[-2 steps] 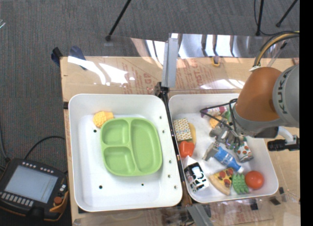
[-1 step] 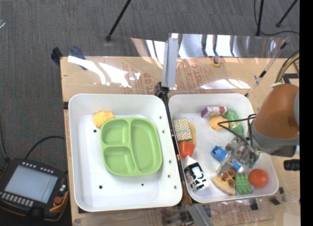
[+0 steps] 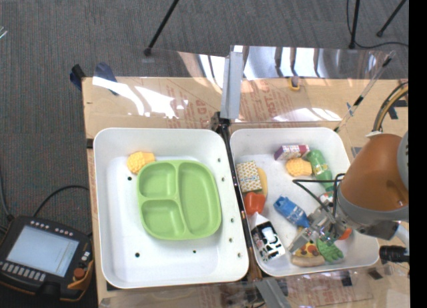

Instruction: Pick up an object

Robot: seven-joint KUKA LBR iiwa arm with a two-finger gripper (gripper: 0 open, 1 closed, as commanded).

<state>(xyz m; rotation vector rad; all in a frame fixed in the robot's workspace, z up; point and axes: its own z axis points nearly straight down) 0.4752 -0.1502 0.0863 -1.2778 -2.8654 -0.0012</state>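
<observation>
I have the gripper (image 3: 319,232) low in the near right corner of the right bin (image 3: 267,141), and from this slant I cannot tell how its jaws are set or whether anything sits between them; the wrist and cabling hide that; so I count nothing as picked. The likeliest targets lie right under and beside it: a green leafy piece (image 3: 330,251) just below, a pizza slice (image 3: 306,254) just to its lower left, and a blue toy (image 3: 291,211) just to its upper left; a black-and-white carton (image 3: 268,241) lies further left, against the bin's wall. My worry is the crowding; a close here could catch two pieces at once, or pinch an edge of the flat slice and let it slip out on the lift. The bin's corner wall is near, so a slightly off descent could strike the rim or jam a piece against it. The corn (image 3: 298,167) and the green bottle (image 3: 319,164) sit well above the gripper; the green plate (image 3: 179,199) in the left bin (image 3: 113,167) is far to its left and out of harm.
</observation>
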